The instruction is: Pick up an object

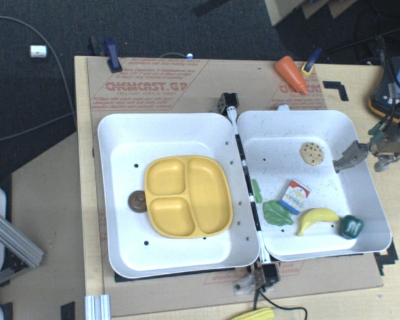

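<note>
In the right bin lie a tan round cookie, a small white, red and blue box, a green leafy piece, a yellow banana and a dark green round object. A thin green strip lies along the divider side. My gripper hangs over the right bin's right rim, to the right of the cookie. Its two grey fingers stand apart and open, with nothing between them.
The left bin holds a yellow divided plate with a brown round piece at its left side. An orange object and a blue clamp sit on the board behind the bins.
</note>
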You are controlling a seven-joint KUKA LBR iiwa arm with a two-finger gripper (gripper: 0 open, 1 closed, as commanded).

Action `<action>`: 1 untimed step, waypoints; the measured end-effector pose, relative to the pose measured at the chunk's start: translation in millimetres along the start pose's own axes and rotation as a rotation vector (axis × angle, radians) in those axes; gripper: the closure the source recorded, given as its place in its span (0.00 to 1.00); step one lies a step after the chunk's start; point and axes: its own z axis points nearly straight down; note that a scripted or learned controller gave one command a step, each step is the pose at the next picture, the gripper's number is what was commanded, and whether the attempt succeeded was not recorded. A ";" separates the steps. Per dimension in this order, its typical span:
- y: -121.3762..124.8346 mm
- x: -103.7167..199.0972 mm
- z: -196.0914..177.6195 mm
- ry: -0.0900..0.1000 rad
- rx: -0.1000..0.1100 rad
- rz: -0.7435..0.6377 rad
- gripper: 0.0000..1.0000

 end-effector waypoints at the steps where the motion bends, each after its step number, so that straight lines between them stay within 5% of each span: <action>1: 12.5 39.9 179.8 0.002 -0.005 0.000 0.00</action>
